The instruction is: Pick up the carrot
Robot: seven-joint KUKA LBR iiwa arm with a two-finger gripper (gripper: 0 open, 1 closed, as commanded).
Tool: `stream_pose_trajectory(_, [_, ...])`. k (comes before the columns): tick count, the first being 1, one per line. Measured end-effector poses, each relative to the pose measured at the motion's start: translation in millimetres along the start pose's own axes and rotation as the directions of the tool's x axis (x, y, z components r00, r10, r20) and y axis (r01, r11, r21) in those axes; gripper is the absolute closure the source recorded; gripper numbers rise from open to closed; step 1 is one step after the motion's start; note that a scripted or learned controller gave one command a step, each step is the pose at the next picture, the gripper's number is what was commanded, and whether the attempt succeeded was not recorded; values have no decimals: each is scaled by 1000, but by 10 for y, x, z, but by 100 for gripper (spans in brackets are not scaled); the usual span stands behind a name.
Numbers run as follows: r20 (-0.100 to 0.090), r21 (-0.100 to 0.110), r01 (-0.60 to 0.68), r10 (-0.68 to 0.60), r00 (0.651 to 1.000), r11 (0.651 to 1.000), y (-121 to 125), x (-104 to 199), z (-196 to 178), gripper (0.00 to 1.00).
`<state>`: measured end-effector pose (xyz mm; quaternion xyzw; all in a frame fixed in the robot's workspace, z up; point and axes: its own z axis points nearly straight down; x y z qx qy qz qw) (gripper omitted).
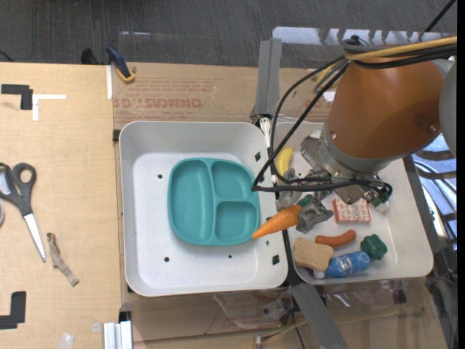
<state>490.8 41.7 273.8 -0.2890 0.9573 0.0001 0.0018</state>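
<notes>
1. Carrot (276, 222) pinched at its thick end in the claw (309, 215), tip over the teal tray (211, 201) edge.
2. Keep the squeeze firm; lift straight, slowly.
3. Mind the bin (134, 217) wall between.

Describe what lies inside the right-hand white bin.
In the right bin: a carrot poking over its left wall, a slice of bread, a blue bottle, a red sausage, a green piece and a banana. The arm covers the bin's upper part.
</notes>
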Motion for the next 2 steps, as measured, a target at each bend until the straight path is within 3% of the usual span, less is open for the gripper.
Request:
stream_pose_trajectory(1, [0, -1, 181, -181, 983, 983, -206, 3, -119, 100])
stream_pose_trajectory(2, [-1, -3, 491, -491, 871, 871, 84, 3, 746, 100])
